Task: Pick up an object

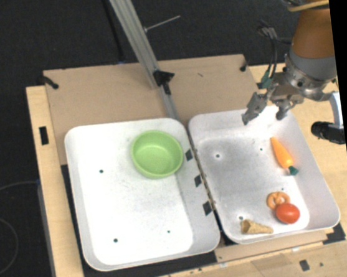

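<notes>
The gripper (pixel 265 111) hangs over the right bin (pixel 239 158) near its 1 o'clock corner, fingers (pixel 249 113) spread wide with nothing between them. A carrot (pixel 282 154) lies at about 5 o'clock from the gripper, apart from it. At the bin's 5 o'clock corner sit a tomato (pixel 287 213), an orange piece (pixel 275 200) touching it, and a cone (pixel 254 226). The left bin (pixel 104 237) carries a green bowl (pixel 156 154) towards 1 o'clock.
</notes>
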`<state>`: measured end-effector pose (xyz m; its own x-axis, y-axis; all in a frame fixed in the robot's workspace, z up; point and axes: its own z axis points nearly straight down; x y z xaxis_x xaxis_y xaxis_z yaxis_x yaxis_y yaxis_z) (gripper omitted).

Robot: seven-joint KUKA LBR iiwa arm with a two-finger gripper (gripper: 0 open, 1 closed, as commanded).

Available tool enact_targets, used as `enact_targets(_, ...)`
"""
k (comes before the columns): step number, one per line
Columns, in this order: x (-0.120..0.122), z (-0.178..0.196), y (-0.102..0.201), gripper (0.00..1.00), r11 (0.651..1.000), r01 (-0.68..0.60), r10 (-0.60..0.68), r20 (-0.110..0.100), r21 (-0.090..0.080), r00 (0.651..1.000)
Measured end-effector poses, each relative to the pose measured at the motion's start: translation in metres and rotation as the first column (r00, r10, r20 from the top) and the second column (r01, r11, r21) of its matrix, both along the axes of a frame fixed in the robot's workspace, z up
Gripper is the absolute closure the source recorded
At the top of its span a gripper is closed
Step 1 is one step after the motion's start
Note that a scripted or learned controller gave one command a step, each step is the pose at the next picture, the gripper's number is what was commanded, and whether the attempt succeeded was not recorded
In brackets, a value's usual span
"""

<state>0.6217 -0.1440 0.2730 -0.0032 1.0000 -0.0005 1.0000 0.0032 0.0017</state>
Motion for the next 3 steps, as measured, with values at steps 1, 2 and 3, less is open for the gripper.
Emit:
enact_targets(1, 0.0, 0.0, 0.0, 0.0, 1.0, 0.0, 0.0, 0.0, 0.0, 1.0)
enact_targets(2, 0.005, -0.061, 0.002, 0.0, 1.0, 0.002, -0.002, -0.006, -0.001, 1.0)
enact_targets(3, 0.014, -0.117, 0.003, 0.0, 1.0, 0.0, -0.001, -0.006, -0.002, 1.0)
